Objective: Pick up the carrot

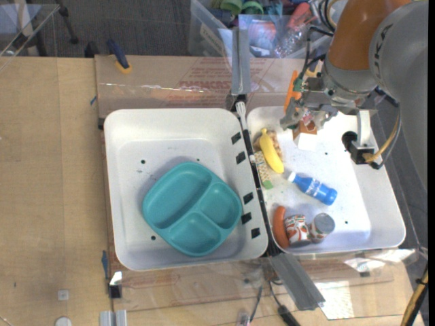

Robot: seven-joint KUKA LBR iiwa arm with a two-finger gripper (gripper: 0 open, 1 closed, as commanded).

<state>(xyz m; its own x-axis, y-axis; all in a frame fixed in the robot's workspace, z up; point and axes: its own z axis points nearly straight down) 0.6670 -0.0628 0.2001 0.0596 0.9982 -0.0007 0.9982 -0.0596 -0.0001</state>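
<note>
Holding one carrot (293,90), the jaws (299,111) hover above one banana (272,153) and one bottle (314,188).

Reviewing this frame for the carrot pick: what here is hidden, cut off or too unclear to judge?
- Gripper: its fingertips blur into the wrist hardware in the camera view, so its grip is unreadable.
- Carrot: an orange sliver beside the wrist; held or merely adjacent, unclear.
- Can: label too small to read.
- Banana: its lower end merges with clutter by the bin divider.
</note>
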